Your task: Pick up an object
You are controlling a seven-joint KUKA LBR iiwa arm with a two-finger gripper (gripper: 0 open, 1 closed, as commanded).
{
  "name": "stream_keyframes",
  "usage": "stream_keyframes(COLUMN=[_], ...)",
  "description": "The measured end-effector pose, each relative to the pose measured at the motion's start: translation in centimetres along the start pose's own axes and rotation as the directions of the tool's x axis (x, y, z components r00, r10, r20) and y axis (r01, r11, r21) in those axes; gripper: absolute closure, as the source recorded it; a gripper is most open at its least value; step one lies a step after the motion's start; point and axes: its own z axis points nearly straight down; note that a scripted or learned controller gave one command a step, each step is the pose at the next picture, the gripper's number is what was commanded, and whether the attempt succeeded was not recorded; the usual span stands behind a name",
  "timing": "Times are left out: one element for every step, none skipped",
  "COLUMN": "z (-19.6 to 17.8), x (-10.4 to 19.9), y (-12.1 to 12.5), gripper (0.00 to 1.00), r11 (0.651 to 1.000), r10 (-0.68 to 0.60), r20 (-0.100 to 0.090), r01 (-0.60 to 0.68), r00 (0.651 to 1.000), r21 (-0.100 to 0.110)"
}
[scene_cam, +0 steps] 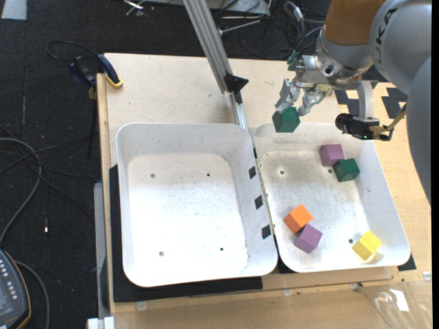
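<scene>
My gripper (295, 110) hangs over the far edge of the right bin (384, 204), fingers pointing down and shut on a green cube (286, 120) held above the bin's rim. Inside the right bin lie a purple cube (331, 154), a dark green cube (346, 170), an orange cube (298, 218), a second purple cube (308, 238) and a yellow cube (368, 245).
The left bin (137, 142) sits beside the right one, sharing a raised divider edge. A slanted metal rail (209, 36) crosses behind the bins. A blue and yellow tool (103, 70) lies at the bench's far left corner.
</scene>
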Motion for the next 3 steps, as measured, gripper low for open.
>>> stream_keyframes(z=[8.3,7.8,8.4], x=[7.4,6.8,6.6], y=[-1.8,-1.6,-7.2], gripper=[1.0,0.0,0.0], r11=[1.0,1.0,1.0], r10=[0.001,0.007,0.013], r20=[0.0,0.003,0.003], r01=[-0.001,-0.007,-0.013], r00=[1.0,1.0,1.0], r21=[0.017,0.009,0.014])
